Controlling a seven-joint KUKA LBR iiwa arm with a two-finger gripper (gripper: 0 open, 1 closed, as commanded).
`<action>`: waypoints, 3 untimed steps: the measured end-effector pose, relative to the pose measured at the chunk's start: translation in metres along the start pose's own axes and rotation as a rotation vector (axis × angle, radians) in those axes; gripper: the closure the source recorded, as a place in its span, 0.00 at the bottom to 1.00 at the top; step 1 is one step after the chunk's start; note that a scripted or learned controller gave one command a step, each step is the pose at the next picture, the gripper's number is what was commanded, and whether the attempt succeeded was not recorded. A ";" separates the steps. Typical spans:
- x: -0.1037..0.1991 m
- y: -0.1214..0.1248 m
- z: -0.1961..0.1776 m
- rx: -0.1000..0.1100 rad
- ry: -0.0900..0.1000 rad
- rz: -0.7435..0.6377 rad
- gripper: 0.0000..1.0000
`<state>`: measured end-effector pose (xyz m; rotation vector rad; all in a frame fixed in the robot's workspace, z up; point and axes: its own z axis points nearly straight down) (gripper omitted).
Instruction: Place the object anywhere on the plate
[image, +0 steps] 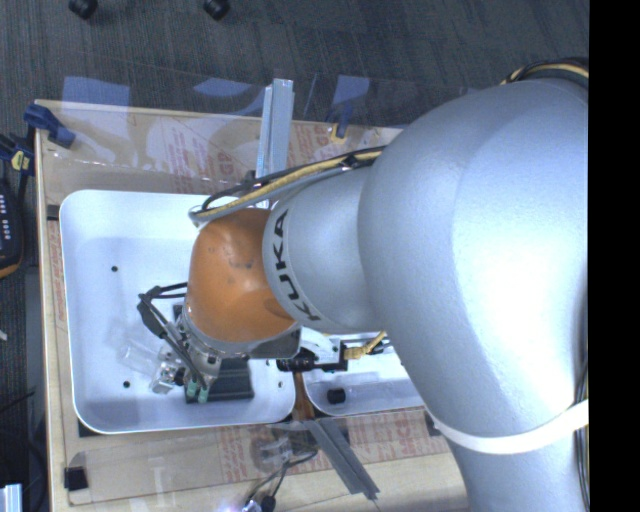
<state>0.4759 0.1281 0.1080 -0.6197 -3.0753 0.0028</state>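
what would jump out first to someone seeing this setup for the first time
The huge grey arm fills the right half of the view, reaching in over the bench. Its orange band stands out next, hanging above the left white bin. Below the band, the pincer sits low in that bin near its front edge, with dark cables looped beside it.
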 end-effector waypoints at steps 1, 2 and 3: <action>0.031 0.075 0.013 0.010 -0.006 0.431 1.00; 0.017 0.041 -0.062 -0.002 -0.002 0.339 1.00; -0.030 0.006 -0.134 -0.003 -0.003 0.247 1.00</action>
